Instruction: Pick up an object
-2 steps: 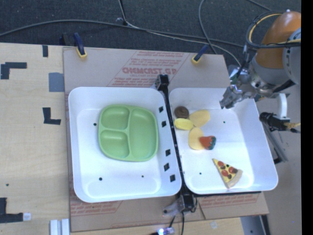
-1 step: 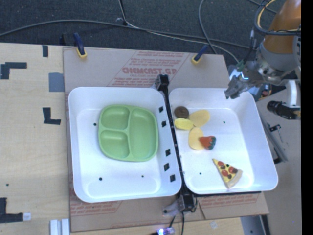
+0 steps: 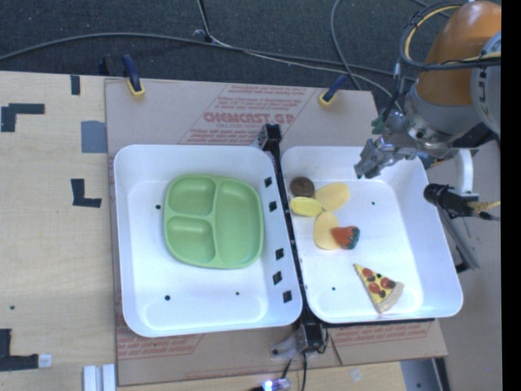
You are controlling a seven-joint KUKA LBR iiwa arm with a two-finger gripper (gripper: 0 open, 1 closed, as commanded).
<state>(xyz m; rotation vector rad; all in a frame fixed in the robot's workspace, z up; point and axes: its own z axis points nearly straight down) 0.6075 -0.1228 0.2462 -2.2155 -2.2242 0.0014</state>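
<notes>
The right bin (image 3: pixel 423 243) holds a brown round piece (image 3: pixel 302 186), two yellow pieces (image 3: pixel 332 195) (image 3: pixel 306 207), a pale yellow piece (image 3: pixel 324 233) with a red strawberry-like toy (image 3: pixel 346 237) on it, and a pizza slice toy (image 3: pixel 378 287). My gripper (image 3: pixel 368 164) hangs over the bin's far edge, above and to the right of the yellow pieces. Nothing shows between its fingers.
In the left bin (image 3: pixel 138 300) lies a green divided plate (image 3: pixel 215 221). A black clip strip (image 3: pixel 281 235) runs between the bins. Cables (image 3: pixel 244 49) cross the dark surface behind the bench, and clamps (image 3: pixel 133 80) (image 3: pixel 330 95) hold the cardboard sheet.
</notes>
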